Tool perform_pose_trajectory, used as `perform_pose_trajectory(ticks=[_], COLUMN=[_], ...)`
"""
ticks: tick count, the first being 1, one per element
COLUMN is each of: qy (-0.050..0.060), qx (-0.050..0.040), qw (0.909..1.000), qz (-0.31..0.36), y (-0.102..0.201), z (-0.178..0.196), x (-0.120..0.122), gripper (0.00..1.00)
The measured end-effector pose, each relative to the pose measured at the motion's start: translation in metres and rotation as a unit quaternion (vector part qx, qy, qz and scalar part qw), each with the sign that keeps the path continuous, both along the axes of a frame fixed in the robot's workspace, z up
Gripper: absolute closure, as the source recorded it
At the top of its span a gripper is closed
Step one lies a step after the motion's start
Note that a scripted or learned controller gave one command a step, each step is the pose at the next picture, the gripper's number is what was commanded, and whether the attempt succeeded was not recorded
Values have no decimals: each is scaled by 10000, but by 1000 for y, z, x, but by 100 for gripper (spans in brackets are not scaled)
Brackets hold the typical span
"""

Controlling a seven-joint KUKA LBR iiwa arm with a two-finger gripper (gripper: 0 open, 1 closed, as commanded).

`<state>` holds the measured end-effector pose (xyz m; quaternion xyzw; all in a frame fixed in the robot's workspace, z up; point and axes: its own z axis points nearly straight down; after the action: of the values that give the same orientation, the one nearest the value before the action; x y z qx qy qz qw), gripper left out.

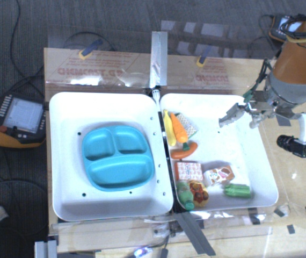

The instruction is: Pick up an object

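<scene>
My gripper (240,116) hangs over the upper right part of the right bin (260,144), its two grey fingers spread open and nothing between them. The objects lie to its lower left. A carrot (180,128) and a yellow banana (168,127) rest against the bin's left wall, with a red-orange piece (183,151) below them. Lower down sit a red-and-white packet (188,172), a small snack pack (219,174), a green cucumber-like piece (237,190) and a cluster of small food toys (192,194).
The left bin (67,117) holds a blue divided tray (118,156). A metal divider strip (158,58) runs above the gap between the bins. A handheld pendant (16,120) lies on the floor to the left. The arm's orange band (294,63) is at the right.
</scene>
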<state>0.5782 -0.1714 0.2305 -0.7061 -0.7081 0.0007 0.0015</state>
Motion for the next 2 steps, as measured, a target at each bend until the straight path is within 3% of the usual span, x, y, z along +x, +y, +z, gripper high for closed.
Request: perform_pose_trajectory(ticks=[1, 2], qy=[-5, -6], qx=[-13, -13], qw=[9994, 9984], qz=[348, 559], y=[20, 16], z=[24, 47], x=[11, -10], gripper=[0, 0])
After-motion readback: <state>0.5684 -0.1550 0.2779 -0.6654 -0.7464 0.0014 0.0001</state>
